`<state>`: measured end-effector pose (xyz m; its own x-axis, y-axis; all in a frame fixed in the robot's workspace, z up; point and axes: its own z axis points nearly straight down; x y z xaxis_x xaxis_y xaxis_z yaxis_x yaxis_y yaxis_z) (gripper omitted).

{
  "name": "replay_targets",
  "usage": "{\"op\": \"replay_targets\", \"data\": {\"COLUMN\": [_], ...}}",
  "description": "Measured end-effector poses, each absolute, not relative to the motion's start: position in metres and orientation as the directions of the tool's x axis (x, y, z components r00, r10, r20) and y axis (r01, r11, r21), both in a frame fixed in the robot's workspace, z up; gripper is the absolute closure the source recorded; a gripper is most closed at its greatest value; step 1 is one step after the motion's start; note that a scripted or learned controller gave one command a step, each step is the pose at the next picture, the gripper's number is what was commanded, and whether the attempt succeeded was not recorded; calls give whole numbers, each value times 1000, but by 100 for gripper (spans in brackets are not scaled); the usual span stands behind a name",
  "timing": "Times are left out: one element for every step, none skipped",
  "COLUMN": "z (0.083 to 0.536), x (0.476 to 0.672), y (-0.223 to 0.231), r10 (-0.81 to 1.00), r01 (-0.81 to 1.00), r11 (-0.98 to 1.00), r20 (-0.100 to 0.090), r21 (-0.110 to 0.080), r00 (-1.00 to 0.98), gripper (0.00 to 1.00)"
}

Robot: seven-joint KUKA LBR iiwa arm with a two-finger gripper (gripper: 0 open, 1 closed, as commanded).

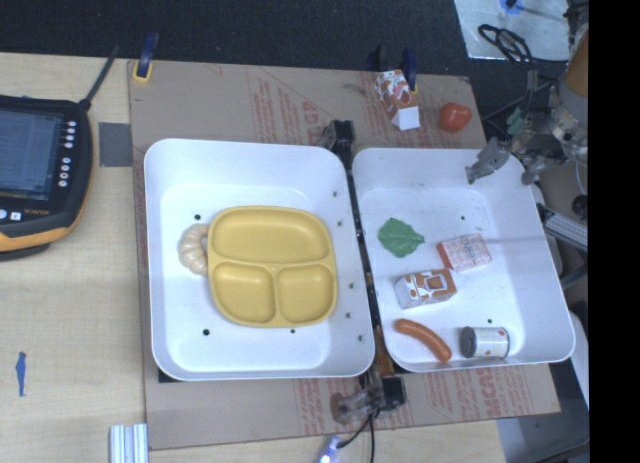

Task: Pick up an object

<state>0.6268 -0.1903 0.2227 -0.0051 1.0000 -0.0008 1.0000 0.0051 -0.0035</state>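
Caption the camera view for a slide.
Gripper over the right bin, above leaf, cartons, sausage and can.

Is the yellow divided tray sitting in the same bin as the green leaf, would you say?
No, the yellow tray lies in the left bin; the green leaf lies in the right bin.

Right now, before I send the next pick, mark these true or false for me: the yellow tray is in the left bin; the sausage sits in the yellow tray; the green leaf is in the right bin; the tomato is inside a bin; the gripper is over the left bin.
1. The yellow tray is in the left bin. True.
2. The sausage sits in the tray. False: it lies in the right bin, near the front edge.
3. The green leaf is in the right bin. True.
4. The tomato is inside a bin. False: it rests on the cardboard behind the right bin.
5. The gripper is over the left bin. False: it is at the right bin's back edge.
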Motion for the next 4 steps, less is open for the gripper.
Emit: {"op": "replay_targets", "data": {"z": [108,96,105,91], "x": [585,568,632,580], "y": [-188,-147,-201,-143], "r10": [1000,1000,1000,1000], "r01": [1000,1000,1000,1000], "r11": [6,5,4,7], "r20": [0,-8,-1,0], "r21": [-6,8,-1,-5], "r00": [-6,-5,-4,-7], "gripper": [0,0,0,0]}}
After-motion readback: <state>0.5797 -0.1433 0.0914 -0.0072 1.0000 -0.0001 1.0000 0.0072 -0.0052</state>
